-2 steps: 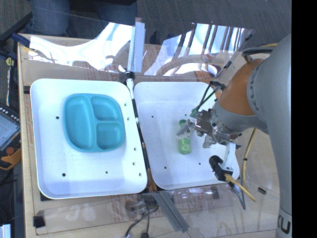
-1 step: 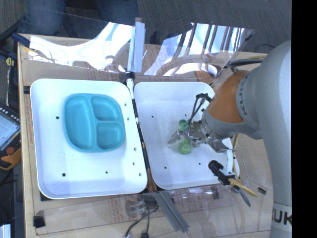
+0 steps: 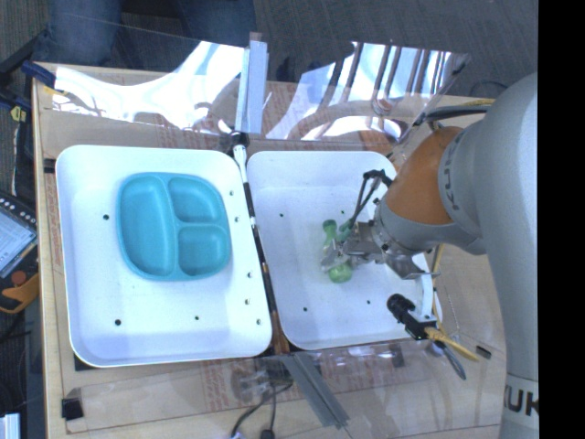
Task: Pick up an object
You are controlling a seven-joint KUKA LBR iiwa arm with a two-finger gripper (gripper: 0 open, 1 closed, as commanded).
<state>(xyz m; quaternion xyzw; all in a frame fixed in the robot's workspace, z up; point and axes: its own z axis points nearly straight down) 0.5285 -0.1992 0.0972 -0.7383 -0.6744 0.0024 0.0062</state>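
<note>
Overhead, at a slant, one fixed camera looks down on a pale wooden counter [image 3: 183,387] that carries two shallow white bins side by side.

Left bin [image 3: 82,318]: it holds a turquoise divided plate [image 3: 174,224] with three compartments, lying flat near the middle of the bin, well apart from everything in the other bin.

Right bin [image 3: 292,309]: a small green object [image 3: 335,252] lies on the white floor, right of the bin's centre. Its shape is too small and blurred to name; it shows as a few green lumps, one lower and rounder, one higher and paler.

The grey arm [image 3: 494,172] enters from the right side of the picture, with its orange band [image 3: 419,186] above the wrist. The wrist slants down toward the middle of the right bin, and the tool [image 3: 349,247] sits at its end, low over the bin floor.

The green object lies directly at the tip of the tool, on its left side, touching or just beside it. Metal parts of the tool overlap the object's right edge. Whether the tool is wide, narrow, or closed around the object cannot be told from this angle.

Behind the bins, crumpled clear plastic sheeting [image 3: 210,71] reflects bright light along the far edge of the counter.
</note>
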